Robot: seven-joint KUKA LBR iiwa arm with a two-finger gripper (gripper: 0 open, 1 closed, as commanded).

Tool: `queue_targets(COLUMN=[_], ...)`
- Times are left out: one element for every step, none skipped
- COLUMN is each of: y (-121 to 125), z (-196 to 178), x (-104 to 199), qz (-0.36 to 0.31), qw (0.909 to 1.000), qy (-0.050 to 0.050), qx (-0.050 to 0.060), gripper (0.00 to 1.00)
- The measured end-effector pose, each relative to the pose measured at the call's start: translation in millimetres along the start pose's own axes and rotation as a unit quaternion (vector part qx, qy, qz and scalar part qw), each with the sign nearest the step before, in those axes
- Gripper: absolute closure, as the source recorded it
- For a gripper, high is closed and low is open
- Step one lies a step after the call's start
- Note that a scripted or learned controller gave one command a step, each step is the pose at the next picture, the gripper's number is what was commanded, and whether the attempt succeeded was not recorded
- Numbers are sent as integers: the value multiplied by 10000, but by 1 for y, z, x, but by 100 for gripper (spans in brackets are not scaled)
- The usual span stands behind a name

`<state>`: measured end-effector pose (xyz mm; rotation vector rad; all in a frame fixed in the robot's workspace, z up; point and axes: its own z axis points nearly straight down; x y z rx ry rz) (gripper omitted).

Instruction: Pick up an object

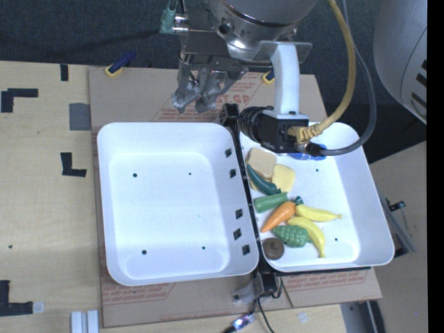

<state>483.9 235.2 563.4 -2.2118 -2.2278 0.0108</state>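
Best to descend squarely over the orange plastic toy carrot (277,215) lying mid-heap in the right-hand shallow white bin (361,186), just beside the green pepper (269,202), since the metal two-finger end effector (196,97), grip state impossible to tell, hangs beyond that bin's far-left corner.

We see the claw (198,97) hanging above the desk (41,186) beyond the left bin (118,141), apparently holding nothing; a carrot (277,216), bananas (316,220) and other toy food crowd the right bin (361,179).
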Motion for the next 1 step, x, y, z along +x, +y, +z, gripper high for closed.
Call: queue_targets(y=[0], z=[0], x=[0], qz=[0], qw=[10000], qy=[-3], qx=[4], gripper=[0])
